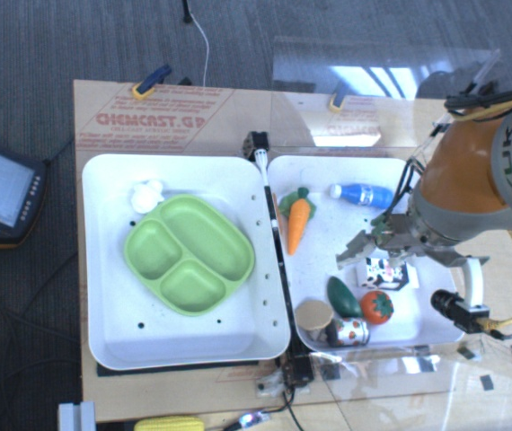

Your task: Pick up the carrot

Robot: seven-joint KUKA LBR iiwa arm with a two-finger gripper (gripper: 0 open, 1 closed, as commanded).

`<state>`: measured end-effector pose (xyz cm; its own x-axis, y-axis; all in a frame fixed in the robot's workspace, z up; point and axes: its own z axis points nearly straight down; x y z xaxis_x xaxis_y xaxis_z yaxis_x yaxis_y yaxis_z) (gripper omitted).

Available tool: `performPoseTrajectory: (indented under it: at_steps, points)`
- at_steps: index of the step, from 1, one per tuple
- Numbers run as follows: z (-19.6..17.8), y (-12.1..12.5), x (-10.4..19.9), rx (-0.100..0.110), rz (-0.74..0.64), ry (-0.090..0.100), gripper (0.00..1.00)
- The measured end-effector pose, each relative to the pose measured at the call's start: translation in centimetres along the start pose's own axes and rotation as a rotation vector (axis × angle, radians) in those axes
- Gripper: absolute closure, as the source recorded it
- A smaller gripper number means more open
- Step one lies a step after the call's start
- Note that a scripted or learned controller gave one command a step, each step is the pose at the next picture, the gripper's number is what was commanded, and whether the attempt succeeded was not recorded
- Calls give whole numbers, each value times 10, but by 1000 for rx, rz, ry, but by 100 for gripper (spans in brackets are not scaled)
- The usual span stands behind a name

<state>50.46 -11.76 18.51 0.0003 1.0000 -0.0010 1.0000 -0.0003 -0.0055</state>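
The orange carrot [296, 222] with a green top lies in the right bin [319, 173], close to its left wall and pointing toward the front. My gripper [380, 257] hangs over the middle of the same bin, well to the right of the carrot and apart from it. Beneath the gripper sits a small black-and-white item [389, 274]. Nothing of the carrot is covered.
A blue bottle [364, 194] lies at the back of the right bin. A dark green vegetable [343, 296], a tomato [378, 307], a brown cup [313, 315] and a can [350, 332] crowd its front. The left bin [103, 312] holds a green divided plate [189, 253] and a white object [146, 196].
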Motion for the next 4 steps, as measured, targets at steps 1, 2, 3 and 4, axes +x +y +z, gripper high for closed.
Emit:
performPoseTrajectory:
  at_steps: [1, 2, 3, 4]
  points:
    - [2, 84, 37, -4, 74, 0, 0]
    - [79, 99, 27, -10, 260, 2, 0]
    - [75, 95, 28, 3, 259, 2, 100]
    - [0, 114, 65, -4, 516, 0, 100]
